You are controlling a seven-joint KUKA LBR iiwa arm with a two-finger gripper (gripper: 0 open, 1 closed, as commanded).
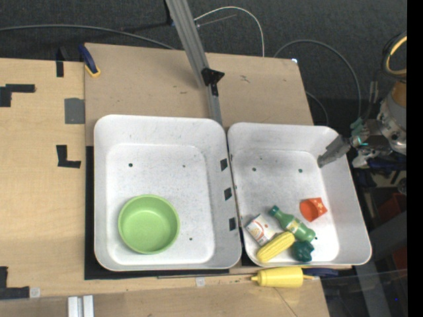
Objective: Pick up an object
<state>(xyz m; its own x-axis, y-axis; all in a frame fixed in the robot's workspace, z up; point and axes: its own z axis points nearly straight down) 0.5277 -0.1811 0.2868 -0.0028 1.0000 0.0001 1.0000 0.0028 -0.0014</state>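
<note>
1. Two shallow white plastic bins sit side by side on the bench: the left bin [109, 137] and the right bin [277, 137].
2. One round green plastic bowl [149, 224] rests in the near left part of the left bin.
3. Near the near edge of the right bin lie a small orange block [313, 209], a green toy bottle [291, 223], a yellow toy corn cob [275, 247], a small white labelled can [258, 230] and a dark green lump [303, 251].
4. A yellow plastic bottle [280, 277] lies on the bench, just outside the right bin's near rim.
5. At the far right rim of the right bin hangs the arm's two-finger gripper [330, 152]; whether it is open or closed, I cannot tell.
</note>
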